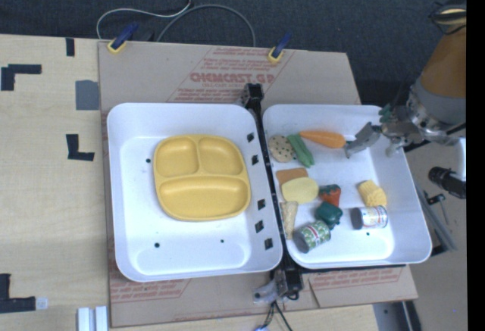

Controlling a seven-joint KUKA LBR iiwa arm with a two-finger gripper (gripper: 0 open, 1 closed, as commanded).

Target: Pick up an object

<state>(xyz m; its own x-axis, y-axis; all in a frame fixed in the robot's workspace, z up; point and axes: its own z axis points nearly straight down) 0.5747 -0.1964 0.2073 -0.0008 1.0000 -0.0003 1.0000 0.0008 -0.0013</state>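
Right bin [402, 246], near edge: a small can with a green label [313, 234] lying on its side towards the near-left corner, and a second small can, red and white [370, 217], also on its side, closer to the right wall; both look tipped loose rather than set down, as does everything here; just behind them, a dark green and orange toy vegetable [329, 204], a yellow corn piece [371, 192], a pale yellow block [300, 189] with a tan slab [292, 174] touching its far side, and a cream cone-shaped piece [290, 217] along the left wall; far-left corner of the same bin: a speckled cookie [281, 148], a green pod [300, 150] beside it, and an orange carrot [323, 139] lying lengthwise near the far wall, smooth, tapered, clear of its neighbours on the right; the carrot is judged the likeliest pick, being the item nearest the tool; gripper [362, 142]: low over the far-right part of the right bin, just right of the carrot's thick end, slanted in from the right wall; whether it is spread or pressed together cannot be told, and nothing is seen held; grey arm with orange band [443, 72] beyond the bin's right edge; left bin [125, 246]: one yellow divided plate [201, 176] near its centre, apparently a drop-off spot; both bins rest on a cardboard sheet [220, 76] clamped at its far edge.
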